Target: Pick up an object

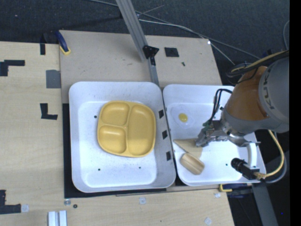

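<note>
A yellow divided plate (127, 128) lies in the left bin (84, 173). In the right bin (218, 171) lie a small yellow round piece (183, 118), a tan wedge-shaped piece (187, 146) and a tan wooden cylinder (192, 163). My gripper (205, 138) is low in the right bin, at the right end of the tan wedge and just above the cylinder. The grey and orange arm covers the bin's right side.
A slanted metal bar (136, 25) runs down from the top to the gap between the bins. Black cables (221, 102) hang by the wrist. Black tape marks (171, 52) and a blue-yellow clamp (62, 42) sit on the wooden bench.
</note>
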